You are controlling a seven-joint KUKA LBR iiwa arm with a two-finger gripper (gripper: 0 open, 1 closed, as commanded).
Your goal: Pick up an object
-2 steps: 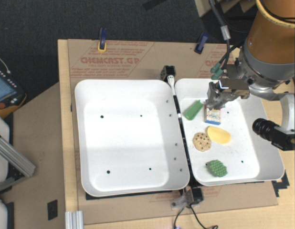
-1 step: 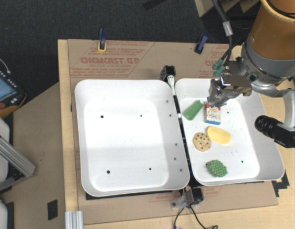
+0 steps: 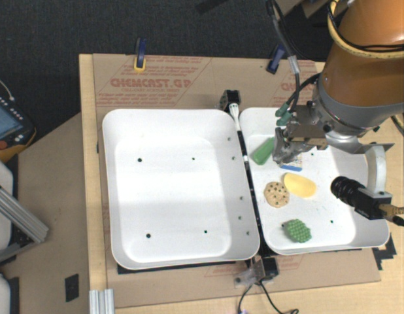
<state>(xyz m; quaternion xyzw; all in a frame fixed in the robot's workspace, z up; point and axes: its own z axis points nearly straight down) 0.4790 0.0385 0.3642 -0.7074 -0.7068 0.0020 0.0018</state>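
Note:
My gripper (image 3: 285, 154) hangs low in the right bin (image 3: 346, 237), near its upper left part. A green block (image 3: 262, 152) lies just left of the fingers, touching or almost touching them. A small blue piece (image 3: 290, 167) shows right under the gripper. Below it lie a yellow oval object (image 3: 300, 186), a round speckled cookie (image 3: 276, 193) and a green bumpy object (image 3: 297, 230). Nothing can be seen held between the fingers.
The left bin (image 3: 169, 188) sits beside the right one, with a black divider (image 3: 244, 159) between them. A black cylindrical part (image 3: 355, 195) on the arm overhangs the right bin's right side. Both bins rest on a cardboard sheet (image 3: 156, 77).

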